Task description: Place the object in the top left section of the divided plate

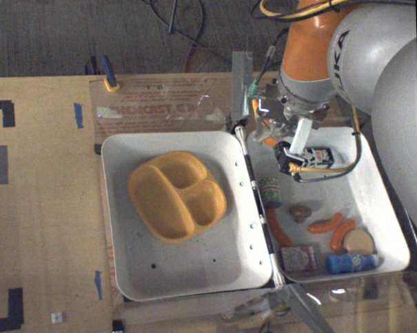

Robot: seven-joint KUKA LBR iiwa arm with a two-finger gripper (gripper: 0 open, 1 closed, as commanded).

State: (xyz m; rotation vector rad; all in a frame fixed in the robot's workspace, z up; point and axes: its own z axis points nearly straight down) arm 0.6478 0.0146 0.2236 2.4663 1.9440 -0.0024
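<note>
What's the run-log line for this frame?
arm: end effector over right bin, upper-left corner | divided plate: in left bin | task: nothing placed on plate yet

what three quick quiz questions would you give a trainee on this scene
1. True or false: the divided plate lies in the left bin of the camera view.
2. Which does the gripper hang over? A: the left bin. B: the right bin. C: the bare bench.
3. Fill in: the plate is split into ___ sections, none with anything in it.

Key: 1 true; 2 B; 3 three.
</note>
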